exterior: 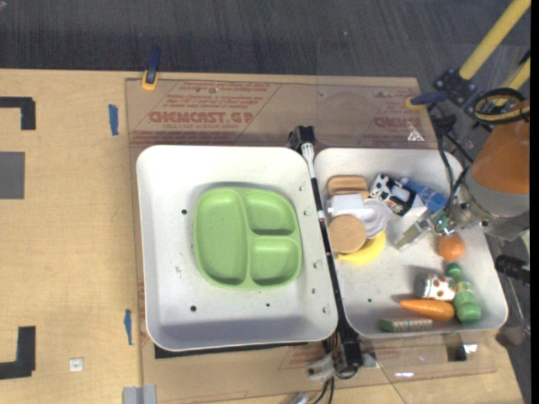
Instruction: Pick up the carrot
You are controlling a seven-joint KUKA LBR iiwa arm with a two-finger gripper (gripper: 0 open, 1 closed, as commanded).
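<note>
Poised over the right bin's [497, 305] right edge, the two-finger gripper [438, 224] hangs by a small orange ball [451, 247]; whether it's open I cannot tell. Lower down, near the front edge, the tapered orange carrot [427, 308] touches a green-and-white toy [455, 297], so a descent could snag the wrong piece

The arm [505, 171] is cut off by the right edge; its pincer [425, 228] looks blurred.

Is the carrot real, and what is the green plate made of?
The carrot looks like a plastic toy: its orange is even and smooth with a slight shine, though that is hard to judge for certain. The green plate looks like moulded plastic too, matte, one flat colour, with rounded dividers between its three sections.
</note>
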